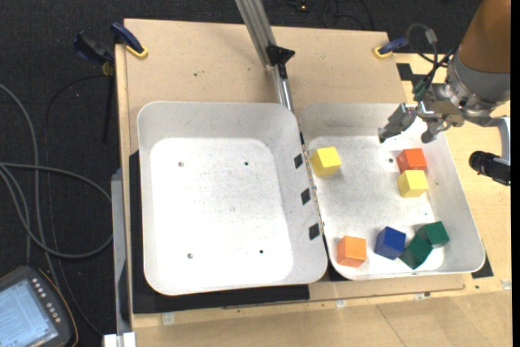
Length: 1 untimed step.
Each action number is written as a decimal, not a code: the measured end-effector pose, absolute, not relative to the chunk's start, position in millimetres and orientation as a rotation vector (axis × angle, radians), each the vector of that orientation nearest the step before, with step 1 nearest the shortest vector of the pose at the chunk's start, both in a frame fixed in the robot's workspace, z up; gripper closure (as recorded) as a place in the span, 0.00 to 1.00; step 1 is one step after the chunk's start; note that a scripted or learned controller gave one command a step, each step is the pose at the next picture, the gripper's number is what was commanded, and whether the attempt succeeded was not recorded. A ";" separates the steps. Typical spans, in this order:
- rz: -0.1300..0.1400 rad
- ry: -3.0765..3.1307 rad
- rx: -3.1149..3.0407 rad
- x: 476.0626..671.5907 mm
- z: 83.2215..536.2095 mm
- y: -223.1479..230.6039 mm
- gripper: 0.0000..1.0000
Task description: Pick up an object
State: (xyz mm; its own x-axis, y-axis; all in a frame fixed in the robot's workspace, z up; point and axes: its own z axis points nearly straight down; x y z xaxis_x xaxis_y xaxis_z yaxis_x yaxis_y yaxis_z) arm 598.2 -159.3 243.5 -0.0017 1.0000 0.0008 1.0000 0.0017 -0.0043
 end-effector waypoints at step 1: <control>0.000 -2.224 -2.219 599.1 246.2 -159.4 0.00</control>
